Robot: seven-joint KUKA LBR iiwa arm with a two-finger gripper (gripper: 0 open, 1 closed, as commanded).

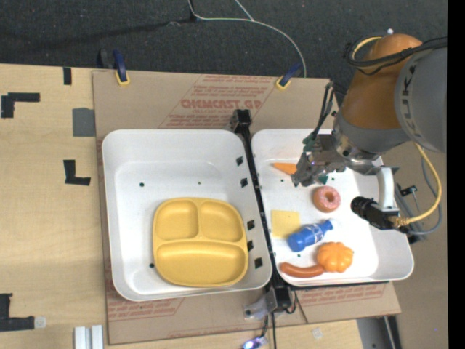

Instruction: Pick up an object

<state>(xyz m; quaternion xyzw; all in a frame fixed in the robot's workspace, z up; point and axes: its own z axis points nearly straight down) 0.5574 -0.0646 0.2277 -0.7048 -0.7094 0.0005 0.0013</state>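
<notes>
Cardboard sheeting covers the wooden bench, clamped at its far edge, and on it sit two shallow white bins side by side. Over the right bin [385, 264] the gripper [311, 171] hangs low, its dark fingers pointing down toward the bin floor; whether they are spread or pressed together I cannot tell from this angle, and nothing shows between them. So, by my reading, the pick is not yet made: every candidate lies loose in the bin. Closest is an orange carrot [284, 169], just beside the fingertips on the side toward the other bin, which looks the likeliest target. A pink doughnut [326, 198] lies near the fingers on the side toward the bench's front edge. Farther that way are a yellow square [285, 222], a blue bottle [309, 235], an orange pumpkin [333, 257] and a red sausage [301, 270], all well apart from the gripper. The divider wall between the bins runs close behind the carrot and could crowd a finger. In the left bin [131, 166] rests a yellow divided tray [200, 241].
</notes>
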